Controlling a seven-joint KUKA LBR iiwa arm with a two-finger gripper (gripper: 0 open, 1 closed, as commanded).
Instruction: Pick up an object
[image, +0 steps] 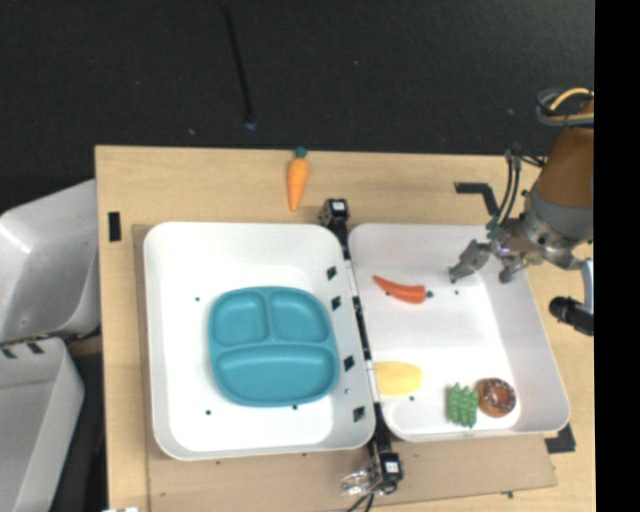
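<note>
While the claw (490, 262) hangs spread and holding nothing over the far right of the right bin (520, 330), a red chili pepper (401, 290) lies just to its left. A yellow piece (397, 377), green piece (461, 404) and brown doughnut (495, 396) sit along the near edge. A carrot (297, 181) rests on the worktop (200, 180).

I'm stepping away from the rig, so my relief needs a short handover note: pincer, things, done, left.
Pincer: open, holding nothing, over the right bin's far end.
Right bin: red pepper nearest the pincer; yellow piece, green piece and donut along the near edge.
Left bin: blue plate.
Carrot lies on the bench beyond the bins.
Done: nothing picked.
Left: the whole pick.
</note>
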